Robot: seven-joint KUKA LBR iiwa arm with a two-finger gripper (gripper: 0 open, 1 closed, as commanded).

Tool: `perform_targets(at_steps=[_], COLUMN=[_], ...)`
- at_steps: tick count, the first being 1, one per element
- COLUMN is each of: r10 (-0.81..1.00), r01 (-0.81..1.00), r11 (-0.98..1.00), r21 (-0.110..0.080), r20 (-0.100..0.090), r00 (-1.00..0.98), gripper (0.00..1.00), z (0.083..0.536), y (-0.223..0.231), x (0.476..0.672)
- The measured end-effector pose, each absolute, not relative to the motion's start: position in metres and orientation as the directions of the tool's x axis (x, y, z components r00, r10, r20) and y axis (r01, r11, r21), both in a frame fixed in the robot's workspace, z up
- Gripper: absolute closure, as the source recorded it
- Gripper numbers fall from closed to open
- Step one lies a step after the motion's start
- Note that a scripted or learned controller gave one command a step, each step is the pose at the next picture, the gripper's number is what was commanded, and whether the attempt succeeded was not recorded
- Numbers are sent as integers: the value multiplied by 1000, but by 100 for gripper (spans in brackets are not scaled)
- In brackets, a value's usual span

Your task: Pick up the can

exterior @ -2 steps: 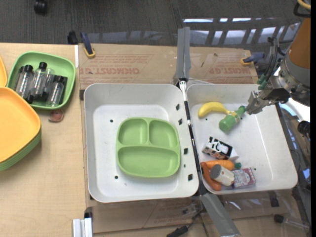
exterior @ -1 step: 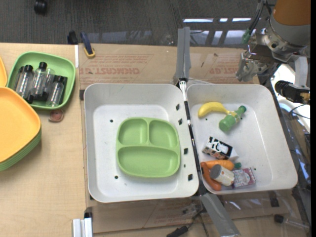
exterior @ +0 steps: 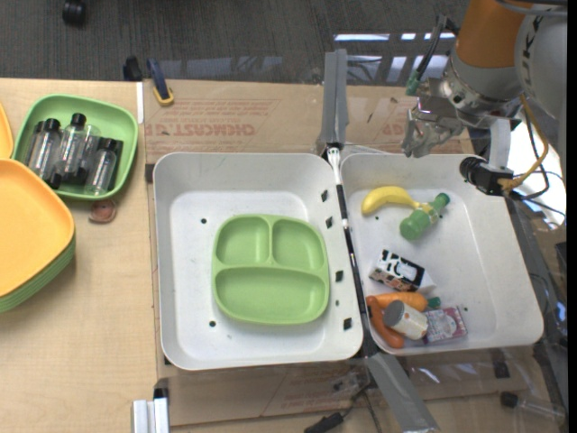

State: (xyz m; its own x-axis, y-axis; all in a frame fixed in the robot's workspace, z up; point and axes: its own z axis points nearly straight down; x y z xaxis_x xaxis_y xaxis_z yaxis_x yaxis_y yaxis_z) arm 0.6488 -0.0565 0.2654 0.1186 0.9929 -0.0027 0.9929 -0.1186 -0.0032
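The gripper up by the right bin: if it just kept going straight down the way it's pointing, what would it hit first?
Probably the back rim of the right bin, or the bare floor just inside it; the gripper hangs above that edge. The banana lies nearer the camera. Depth is hard to judge.

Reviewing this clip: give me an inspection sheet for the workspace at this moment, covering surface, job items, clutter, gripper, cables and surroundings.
Surface: two white bins side by side; left bin holds a green divided plate.
Job's things: no clear can; a small white-and-orange cylinder lies in the right bin, identity uncertain.
Clutter: banana, green bottle, black-and-white packet, pink packet in the right bin.
Gripper: gripper above the right bin's far edge, holding nothing.
Cables: yellow cable beside the arm.
Surroundings: green tray of bottles and stacked orange plates on the bench at left.
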Motion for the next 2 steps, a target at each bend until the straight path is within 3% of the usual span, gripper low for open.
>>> perform_targets(at_steps=[1, 2], r10=[984, 994], r01=[984, 994], r11=[-177, -110], r21=[-4, -1], r20=[-2, -2], r00=[177, 110], gripper=[100, 100], z=[215, 270], y=[-132, -87], x=[628, 659])
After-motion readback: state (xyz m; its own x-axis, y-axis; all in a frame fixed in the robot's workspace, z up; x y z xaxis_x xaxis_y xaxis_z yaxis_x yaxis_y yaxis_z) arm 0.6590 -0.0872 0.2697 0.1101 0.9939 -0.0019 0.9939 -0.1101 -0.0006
